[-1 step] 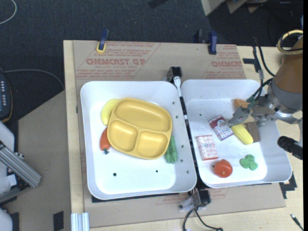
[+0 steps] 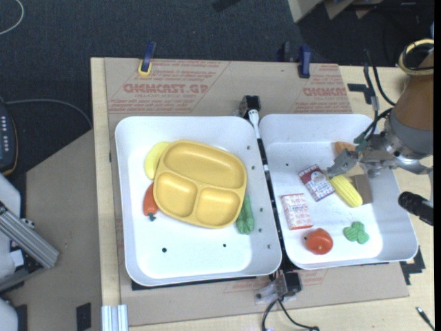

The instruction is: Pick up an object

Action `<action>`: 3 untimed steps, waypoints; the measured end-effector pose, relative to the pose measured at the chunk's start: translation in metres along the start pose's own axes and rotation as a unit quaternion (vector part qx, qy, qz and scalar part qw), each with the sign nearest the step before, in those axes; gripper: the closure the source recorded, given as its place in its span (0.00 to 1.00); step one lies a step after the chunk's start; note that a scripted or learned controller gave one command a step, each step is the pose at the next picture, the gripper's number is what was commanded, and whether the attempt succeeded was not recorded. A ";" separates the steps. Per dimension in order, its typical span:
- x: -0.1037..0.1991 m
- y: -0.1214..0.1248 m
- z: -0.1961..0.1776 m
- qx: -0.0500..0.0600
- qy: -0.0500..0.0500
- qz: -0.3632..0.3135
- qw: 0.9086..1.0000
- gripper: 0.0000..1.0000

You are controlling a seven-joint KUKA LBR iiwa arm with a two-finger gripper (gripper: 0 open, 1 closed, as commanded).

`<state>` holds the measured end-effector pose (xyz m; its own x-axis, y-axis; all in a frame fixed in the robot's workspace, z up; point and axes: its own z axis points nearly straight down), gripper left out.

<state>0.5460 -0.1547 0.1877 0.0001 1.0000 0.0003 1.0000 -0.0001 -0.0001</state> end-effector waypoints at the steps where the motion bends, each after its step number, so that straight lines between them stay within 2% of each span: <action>1: -0.002 0.008 0.048 0.003 0.001 0.000 1.000 0.00; 2: -0.001 0.009 0.098 -0.001 0.001 0.001 1.000 0.00; 3: -0.005 0.012 0.081 -0.007 -0.004 0.001 1.000 1.00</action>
<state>0.5581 -0.1594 0.1062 0.0017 1.0000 -0.0072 0.9999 -0.0015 0.0144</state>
